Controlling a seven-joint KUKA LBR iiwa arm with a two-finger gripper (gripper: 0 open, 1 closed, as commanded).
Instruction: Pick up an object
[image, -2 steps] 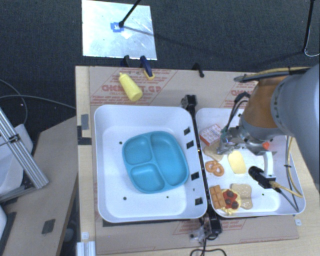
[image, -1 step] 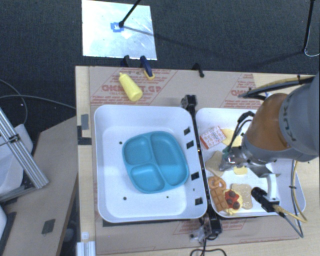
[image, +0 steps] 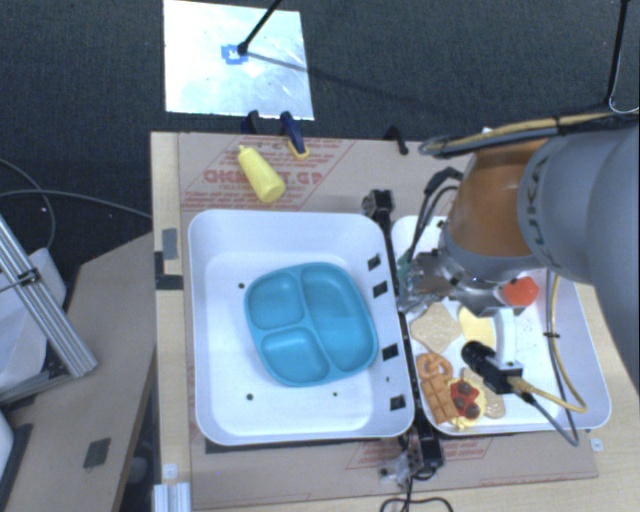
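We see toy food in the right bin: a cracker, a waffle. They look light and stiff; we grab edges. We cannot tell the gripper's state.

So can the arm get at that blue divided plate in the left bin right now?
Probably yes. The blue plate lies alone and uncovered in the left bin, while the arm hangs over the neighbouring right bin.

Dark carpet surrounds a wooden bench; a shiny metal sheet lies on the floor behind it.
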